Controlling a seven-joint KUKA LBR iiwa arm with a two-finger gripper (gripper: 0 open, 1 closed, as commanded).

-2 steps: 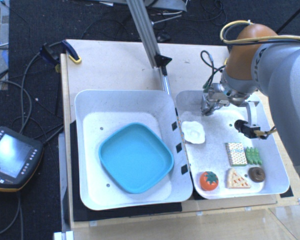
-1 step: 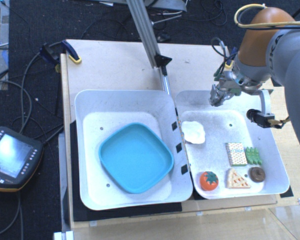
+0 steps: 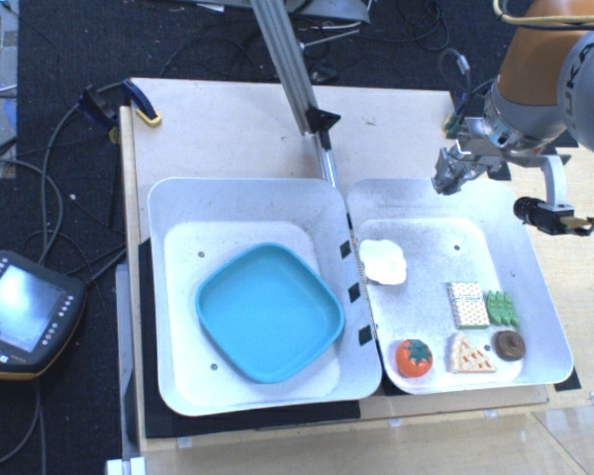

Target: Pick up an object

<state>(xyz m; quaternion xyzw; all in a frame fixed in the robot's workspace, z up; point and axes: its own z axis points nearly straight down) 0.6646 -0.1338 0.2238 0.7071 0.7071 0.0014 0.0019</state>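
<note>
My gripper (image 3: 455, 173) hangs over the far edge of the right bin (image 3: 535, 265), up near the back rim, with nothing in it. It is small and dark from up here, and I cannot tell how it is set. All the things I could pick up sit lower down in this same bin, closer to the front. A white lumpy thing (image 3: 383, 262) lies by the left wall of the bin, off on its own. Near the front there is a little crowd: a red tomato (image 3: 414, 358), a slice of pizza (image 3: 470, 353), a checked cracker (image 3: 466, 303), a green bumpy thing (image 3: 502, 309) and a brown donut (image 3: 510, 344). The cracker and the green thing lie just beside each other, and the pizza and donut are close too. The left bin (image 3: 178, 216) has a blue tray (image 3: 268, 311) in it, and I do not need that one. I think I am at the very start: I am up high and have not gone for anything yet. Next I should choose one thing, move over it, and come straight down. The white thing looks easiest to me, because nothing crowds it. The ones at the front are packed close, so I might bump a neighbour.
</note>
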